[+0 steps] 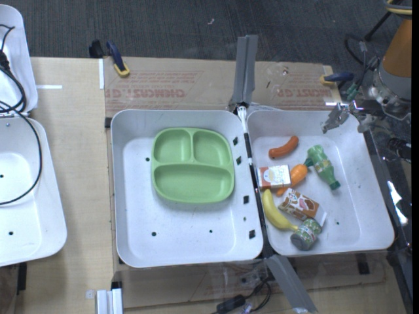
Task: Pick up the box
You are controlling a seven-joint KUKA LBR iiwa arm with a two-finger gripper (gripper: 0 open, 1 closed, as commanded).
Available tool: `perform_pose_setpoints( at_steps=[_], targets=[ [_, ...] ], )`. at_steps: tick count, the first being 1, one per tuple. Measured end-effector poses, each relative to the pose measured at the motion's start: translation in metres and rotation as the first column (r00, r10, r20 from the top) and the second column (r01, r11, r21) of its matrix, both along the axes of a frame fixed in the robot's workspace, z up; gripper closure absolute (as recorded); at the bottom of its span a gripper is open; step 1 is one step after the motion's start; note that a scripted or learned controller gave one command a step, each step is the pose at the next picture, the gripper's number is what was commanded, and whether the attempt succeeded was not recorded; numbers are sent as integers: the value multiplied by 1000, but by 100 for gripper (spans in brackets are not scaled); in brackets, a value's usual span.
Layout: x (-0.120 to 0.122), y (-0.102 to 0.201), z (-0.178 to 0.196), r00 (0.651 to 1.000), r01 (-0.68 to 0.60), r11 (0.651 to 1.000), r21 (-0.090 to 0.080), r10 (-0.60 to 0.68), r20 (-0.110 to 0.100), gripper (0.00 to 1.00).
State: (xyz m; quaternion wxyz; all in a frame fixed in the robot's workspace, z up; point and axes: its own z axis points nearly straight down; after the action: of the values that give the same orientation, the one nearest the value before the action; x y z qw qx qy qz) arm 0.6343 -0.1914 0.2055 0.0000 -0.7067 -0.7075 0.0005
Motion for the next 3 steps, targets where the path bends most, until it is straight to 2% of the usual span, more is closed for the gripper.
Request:
perform_pose_setpoints(
  at_steps=[1,2,3],
  targets=[
    [-39,38,-88,983,-184,983,1,184,0,0],
    [-94,66,-106,961,-278,961,1,278,0,0],
    [-77,141,-14,947,-321,947,0,321,1,0]
  ],
)
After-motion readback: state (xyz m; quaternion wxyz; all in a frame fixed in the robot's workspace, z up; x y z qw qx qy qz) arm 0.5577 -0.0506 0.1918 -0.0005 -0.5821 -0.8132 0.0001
